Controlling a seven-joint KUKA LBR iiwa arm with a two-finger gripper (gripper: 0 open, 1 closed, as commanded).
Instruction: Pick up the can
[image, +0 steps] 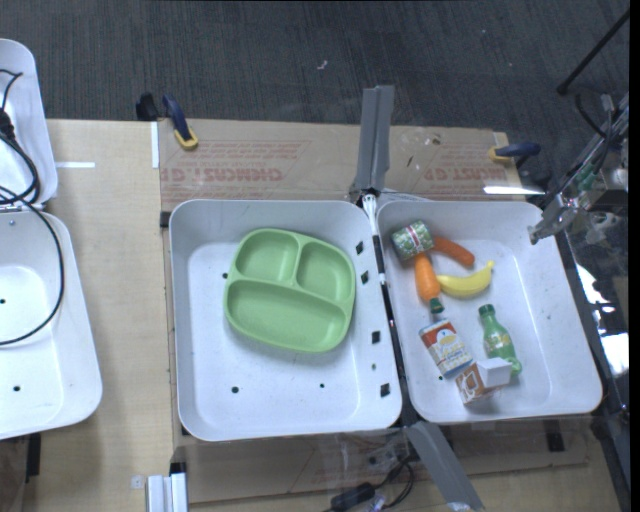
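1. The can lies on its side in the upper left corner of the right bin, close against the divider between the two bins.
2. Its long axis runs roughly left to right with a slight tilt, the round end facing the left wall.
3. Just beside it sit two carrots and a banana; the nearer carrot looks to touch the can's lower edge.
4. The gripper hangs over the bin's upper right rim, well apart from the can.
5. So the can lies to the gripper's left across the bin, at about the same depth.
6. Jaw state: I cannot tell from here, too small and cluttered.
7. My call: the move needs a long sideways reach, then a descent across the can's short width.
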